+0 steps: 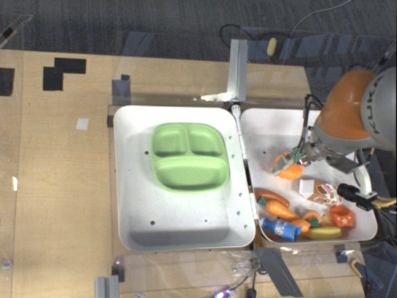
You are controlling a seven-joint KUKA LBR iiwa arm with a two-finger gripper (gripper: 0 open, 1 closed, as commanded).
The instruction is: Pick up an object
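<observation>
My gripper [289,161] is low in the right bin [267,126], reaching in from the right under the orange wrist band. A small orange piece [290,172] lies right at its tip, touching or just below it; whether it is gripped cannot be made out. Toy foods crowd the bin's front: a red chili [272,197], an orange carrot [280,210], a blue item [282,230], a yellow banana [324,232], a red tomato [342,217] and a white packet [307,186] beside a patterned one [325,195].
The left bin [133,185] holds a green divided plate [189,156]. A metal post [238,73] stands behind the divider between the bins. The arm's grey body and black cables cover the right bin's far right side.
</observation>
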